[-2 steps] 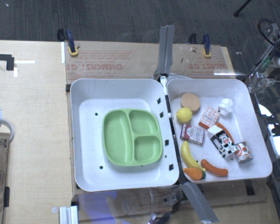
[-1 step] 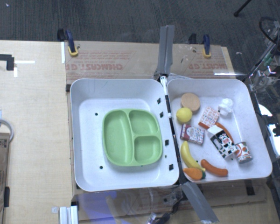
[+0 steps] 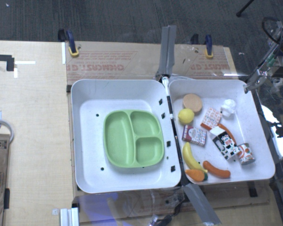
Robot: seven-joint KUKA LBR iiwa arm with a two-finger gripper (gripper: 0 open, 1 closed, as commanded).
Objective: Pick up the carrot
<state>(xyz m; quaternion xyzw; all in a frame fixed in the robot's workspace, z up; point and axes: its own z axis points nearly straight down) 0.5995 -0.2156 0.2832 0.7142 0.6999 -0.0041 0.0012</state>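
In the right bin [image 3: 266, 171], at seven o'clock against the near wall, I make out the carrot [image 3: 195, 175]: short, orange, with a green tip touching a banana [image 3: 190, 156]. It looks like a light, stiff, smooth plastic toy, so I'd pinch across its middle. Farther off, at two o'clock over the rim, hangs the gripper [image 3: 260, 74]; whether it is spread or closed I cannot tell.
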